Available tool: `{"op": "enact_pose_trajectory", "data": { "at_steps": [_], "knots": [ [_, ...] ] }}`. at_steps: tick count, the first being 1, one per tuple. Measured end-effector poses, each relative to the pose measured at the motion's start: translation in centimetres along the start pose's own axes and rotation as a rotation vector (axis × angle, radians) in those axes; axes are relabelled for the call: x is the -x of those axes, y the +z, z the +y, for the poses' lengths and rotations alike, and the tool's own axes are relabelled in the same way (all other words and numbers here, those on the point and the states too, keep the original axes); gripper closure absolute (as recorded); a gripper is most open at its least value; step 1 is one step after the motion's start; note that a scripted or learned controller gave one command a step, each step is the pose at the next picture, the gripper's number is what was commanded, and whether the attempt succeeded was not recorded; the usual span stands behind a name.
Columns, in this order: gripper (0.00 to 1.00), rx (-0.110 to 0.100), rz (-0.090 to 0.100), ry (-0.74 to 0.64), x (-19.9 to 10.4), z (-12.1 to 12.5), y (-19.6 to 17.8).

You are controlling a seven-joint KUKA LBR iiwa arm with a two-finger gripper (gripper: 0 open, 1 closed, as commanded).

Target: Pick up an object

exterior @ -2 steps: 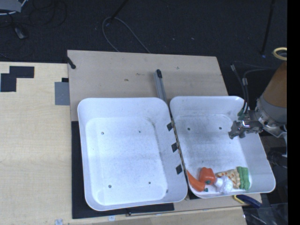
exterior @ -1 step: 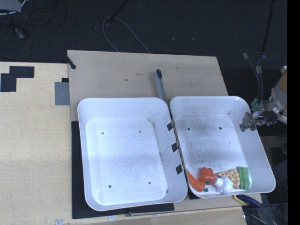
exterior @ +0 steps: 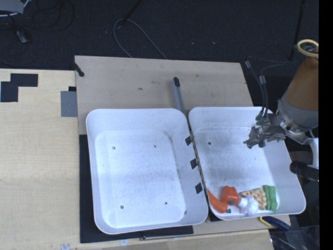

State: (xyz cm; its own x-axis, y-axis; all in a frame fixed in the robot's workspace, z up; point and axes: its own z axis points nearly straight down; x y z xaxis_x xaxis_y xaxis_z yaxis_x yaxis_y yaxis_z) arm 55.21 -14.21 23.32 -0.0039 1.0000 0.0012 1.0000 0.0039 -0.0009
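You see a pale wooden bench (exterior: 41, 155) on dark floor, bearing two white bins. Nearest you, the right bin (exterior: 229, 155) holds four small objects along its front wall: orange piece (exterior: 225, 198), white lump (exterior: 248, 206), tan item (exterior: 256, 196), green one (exterior: 270, 197). Farther back, the gripper (exterior: 256, 139) hangs over that bin; you cannot tell how its jaws stand.

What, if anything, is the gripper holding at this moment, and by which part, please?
Nothing is seen held. The gripper hangs over the right bin, apart from the small objects piled at its near edge.
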Motion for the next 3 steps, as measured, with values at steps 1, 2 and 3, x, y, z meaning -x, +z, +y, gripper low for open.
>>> {"op": "enact_pose_trajectory", "data": {
  "at_steps": [1,2,3],
  "knots": [
    [1.00,0.000,0.000,0.000,-5.7,-1.0,0.3],
    [1.00,0.001,0.000,0.000,-11.0,-0.4,-0.4],
    [1.00,0.000,-0.001,0.001,-15.9,-0.8,0.9]
  ]
}}
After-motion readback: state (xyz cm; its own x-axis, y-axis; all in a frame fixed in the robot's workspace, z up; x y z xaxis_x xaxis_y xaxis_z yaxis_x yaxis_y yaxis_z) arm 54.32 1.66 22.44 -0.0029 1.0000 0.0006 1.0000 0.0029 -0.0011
